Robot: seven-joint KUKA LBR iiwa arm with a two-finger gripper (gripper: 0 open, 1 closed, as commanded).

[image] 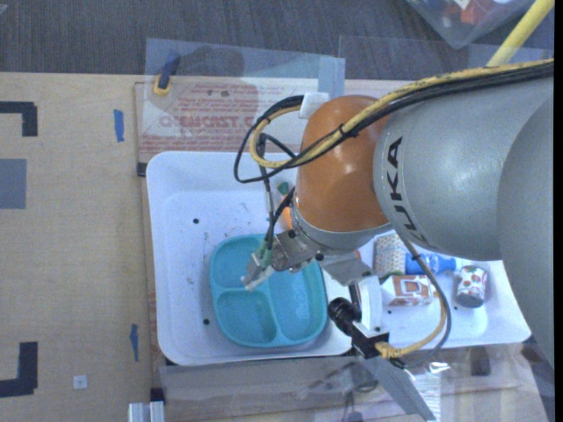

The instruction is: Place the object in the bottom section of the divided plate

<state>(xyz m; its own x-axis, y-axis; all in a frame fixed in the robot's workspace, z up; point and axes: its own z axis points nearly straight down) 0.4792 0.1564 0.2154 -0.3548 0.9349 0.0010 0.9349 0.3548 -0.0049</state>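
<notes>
A teal divided plate (230,310) lies in the left white bin (176,227), toward its near right corner. Raised ridges split it into one upper section and two lower ones. My gripper (257,272) reaches down over the plate where the ridges meet, its tip low above the surface. A small green and whitish piece (263,256) shows at the gripper's tip, and whether it is held is unclear. The orange wrist band and grey arm hide the plate's upper right part.
The right bin (497,322) holds a tan ribbed item (388,253), a blue item (437,263), a small orange-and-white box (410,291) and a small can (471,286). Yellow and black cables loop around the wrist. A taped plastic sheet (220,117) lies behind the left bin.
</notes>
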